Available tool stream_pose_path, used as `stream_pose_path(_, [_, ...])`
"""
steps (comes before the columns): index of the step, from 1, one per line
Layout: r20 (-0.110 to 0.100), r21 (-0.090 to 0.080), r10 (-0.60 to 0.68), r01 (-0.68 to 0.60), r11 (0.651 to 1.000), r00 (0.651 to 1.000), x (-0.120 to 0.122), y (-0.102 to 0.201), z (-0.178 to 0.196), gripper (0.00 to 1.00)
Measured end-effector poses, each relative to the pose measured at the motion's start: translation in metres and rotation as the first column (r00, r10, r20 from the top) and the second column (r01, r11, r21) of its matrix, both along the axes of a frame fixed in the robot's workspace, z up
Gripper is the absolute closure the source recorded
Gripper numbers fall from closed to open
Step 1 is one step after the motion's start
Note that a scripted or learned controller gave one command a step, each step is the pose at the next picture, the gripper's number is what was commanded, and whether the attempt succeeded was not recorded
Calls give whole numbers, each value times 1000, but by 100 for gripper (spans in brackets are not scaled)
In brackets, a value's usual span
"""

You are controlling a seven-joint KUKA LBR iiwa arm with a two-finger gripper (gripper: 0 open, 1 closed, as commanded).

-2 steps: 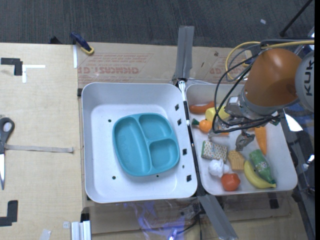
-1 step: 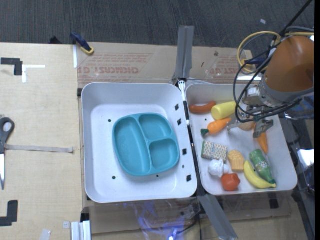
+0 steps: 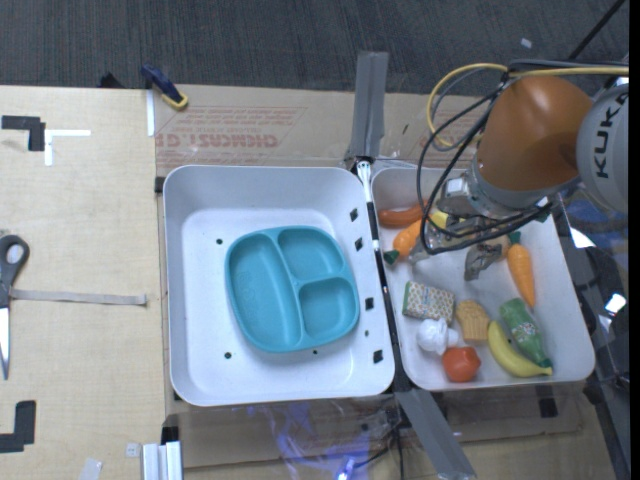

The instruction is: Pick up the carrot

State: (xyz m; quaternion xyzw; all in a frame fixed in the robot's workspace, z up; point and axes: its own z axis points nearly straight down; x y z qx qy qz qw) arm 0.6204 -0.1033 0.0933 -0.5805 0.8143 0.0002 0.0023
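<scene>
Camera view, from above: the gripper (image 3: 483, 259) hangs low in the right bin (image 3: 572, 308), and I cannot tell how its jaws stand. The carrot (image 3: 520, 273) lies just to its right, long axis running up and down the view. A banana (image 3: 514, 353), tomato (image 3: 461, 364) and cracker (image 3: 428, 301) share this bin. The left bin (image 3: 190, 268) holds a blue divided plate (image 3: 293, 288).

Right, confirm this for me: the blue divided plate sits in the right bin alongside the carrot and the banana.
Not quite. The camera view shows the blue divided plate alone in the left bin. The carrot and the banana lie in the right bin.
</scene>
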Motion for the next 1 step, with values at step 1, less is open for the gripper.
stream_pose_path(1, [2, 2, -169, 169, 986, 986, 40, 3, 0, 0])
